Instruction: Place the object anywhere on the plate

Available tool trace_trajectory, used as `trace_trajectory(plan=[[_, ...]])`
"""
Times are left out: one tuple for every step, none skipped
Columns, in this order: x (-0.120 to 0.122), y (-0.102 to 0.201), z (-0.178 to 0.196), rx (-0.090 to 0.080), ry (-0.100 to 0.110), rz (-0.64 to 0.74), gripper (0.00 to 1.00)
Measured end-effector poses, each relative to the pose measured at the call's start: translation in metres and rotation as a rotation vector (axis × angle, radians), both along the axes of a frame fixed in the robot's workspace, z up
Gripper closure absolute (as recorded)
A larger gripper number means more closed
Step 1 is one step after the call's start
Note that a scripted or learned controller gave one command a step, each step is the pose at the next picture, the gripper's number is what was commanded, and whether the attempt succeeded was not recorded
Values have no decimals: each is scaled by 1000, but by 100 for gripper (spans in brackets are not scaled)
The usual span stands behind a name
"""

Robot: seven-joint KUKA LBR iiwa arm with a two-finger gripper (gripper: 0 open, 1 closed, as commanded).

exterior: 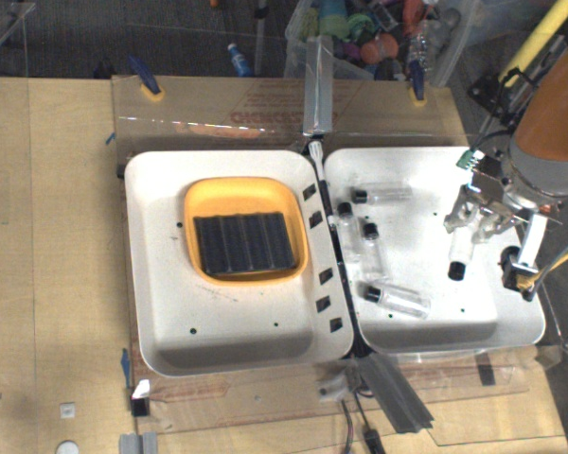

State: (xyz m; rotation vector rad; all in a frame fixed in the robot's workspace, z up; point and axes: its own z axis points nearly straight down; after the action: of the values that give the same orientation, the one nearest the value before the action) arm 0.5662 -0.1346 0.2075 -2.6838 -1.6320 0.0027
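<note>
One vial (459, 256) in the hand (464, 227)

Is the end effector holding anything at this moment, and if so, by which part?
It appears to hold a clear vial by its upper end; the black cap hangs lowest, above the right bin.

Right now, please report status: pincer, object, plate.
Pincer over right bin, a clear vial with black cap between its fingers. Three more vials lying in that bin. Yellow plate in left bin, dark ridged block on it.
</note>
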Motion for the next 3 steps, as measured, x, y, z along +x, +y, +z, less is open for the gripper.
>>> trace_trajectory(plan=[[0, 0, 0, 0, 0, 0, 0], [11, -70, 12, -2, -4, 166, 0], [35, -68, -24, 2, -1, 402, 0]])
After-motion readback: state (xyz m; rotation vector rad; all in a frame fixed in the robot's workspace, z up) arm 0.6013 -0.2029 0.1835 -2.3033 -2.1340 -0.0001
